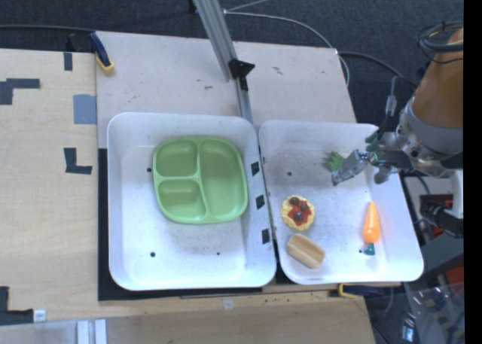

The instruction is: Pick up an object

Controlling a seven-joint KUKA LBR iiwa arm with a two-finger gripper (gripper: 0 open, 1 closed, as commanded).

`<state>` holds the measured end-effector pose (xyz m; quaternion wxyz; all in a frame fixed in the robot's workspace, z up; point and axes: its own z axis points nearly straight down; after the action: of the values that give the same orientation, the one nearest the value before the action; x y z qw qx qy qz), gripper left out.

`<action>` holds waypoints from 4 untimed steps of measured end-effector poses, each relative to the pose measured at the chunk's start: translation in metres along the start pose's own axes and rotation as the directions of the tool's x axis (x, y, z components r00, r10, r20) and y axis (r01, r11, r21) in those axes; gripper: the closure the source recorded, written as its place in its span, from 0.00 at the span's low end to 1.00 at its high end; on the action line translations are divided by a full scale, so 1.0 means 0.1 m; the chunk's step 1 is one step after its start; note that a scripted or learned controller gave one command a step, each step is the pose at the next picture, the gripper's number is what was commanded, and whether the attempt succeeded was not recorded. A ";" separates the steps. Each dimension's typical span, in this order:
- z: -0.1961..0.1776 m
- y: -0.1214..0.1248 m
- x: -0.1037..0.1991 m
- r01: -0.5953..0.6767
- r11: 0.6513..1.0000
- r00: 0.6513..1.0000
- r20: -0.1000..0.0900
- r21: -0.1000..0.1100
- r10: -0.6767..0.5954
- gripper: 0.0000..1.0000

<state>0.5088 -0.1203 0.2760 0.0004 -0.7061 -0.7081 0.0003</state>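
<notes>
Nothing picked yet. Right bin (392,260), near to far: bread roll (305,251), tart (298,212) and carrot (370,223) all lying loose; green leafy piece (334,160) sits just beside the gripper (361,168), which hangs low over the bin, fingers spread, pinching nothing. Grasp and lift still to do.

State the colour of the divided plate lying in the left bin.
Light green; the divided plate shows plainly in the camera view.
</notes>
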 end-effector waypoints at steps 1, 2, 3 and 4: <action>0.00 0.00 0.00 0.000 1.000 1.000 0.000 0.000 0.000 0.00; 0.44 -0.03 0.02 -0.001 1.000 1.000 0.000 0.004 0.001 0.00; 1.07 -0.01 -0.01 -0.002 1.000 1.000 -0.001 0.007 0.002 0.00; 1.68 -0.08 -0.07 -0.003 1.000 1.000 -0.001 0.008 0.003 0.00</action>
<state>0.5009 -0.1272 0.1077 0.0035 -0.7072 -0.7070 0.0026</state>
